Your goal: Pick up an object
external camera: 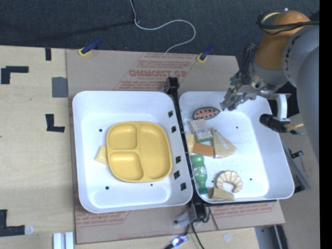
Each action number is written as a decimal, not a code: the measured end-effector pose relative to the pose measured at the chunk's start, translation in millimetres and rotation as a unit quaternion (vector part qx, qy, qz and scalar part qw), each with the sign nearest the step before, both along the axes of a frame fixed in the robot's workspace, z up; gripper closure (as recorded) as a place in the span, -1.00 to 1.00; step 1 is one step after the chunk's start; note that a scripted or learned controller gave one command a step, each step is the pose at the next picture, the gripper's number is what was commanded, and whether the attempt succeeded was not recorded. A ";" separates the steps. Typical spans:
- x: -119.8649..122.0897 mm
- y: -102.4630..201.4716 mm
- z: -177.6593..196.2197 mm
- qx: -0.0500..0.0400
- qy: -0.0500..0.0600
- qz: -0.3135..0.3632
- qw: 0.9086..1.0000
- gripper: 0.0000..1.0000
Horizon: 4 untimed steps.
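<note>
Crowding right bin's (259,154) left side, toys (210,141), croissant (229,181)

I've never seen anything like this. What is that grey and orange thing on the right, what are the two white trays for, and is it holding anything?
You are looking down at a slant from one camera fixed above a bench. The grey and orange thing is a robot arm reaching in from the right. At its tip is a two-finger gripper, hanging over the far edge of the right bin; nothing shows between its fingers. That bin holds toy food: a watermelon slice, sandwich wedges, a green bottle and a croissant. The left bin holds a yellow divided plate with a yellow piece tucked under its left edge. The arm's job is to pick something up.
</note>
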<state>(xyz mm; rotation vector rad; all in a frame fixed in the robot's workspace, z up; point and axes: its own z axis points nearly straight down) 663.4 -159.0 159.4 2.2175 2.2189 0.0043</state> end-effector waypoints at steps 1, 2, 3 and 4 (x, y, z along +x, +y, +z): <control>1.0 6.6 44.7 0.000 0.001 0.001 1.000 1.00; 1.7 7.2 66.6 0.001 0.002 0.000 1.000 1.00; -21.7 48.2 64.0 0.001 0.004 0.001 1.000 1.00; -31.3 107.8 59.9 0.002 0.004 0.003 1.000 1.00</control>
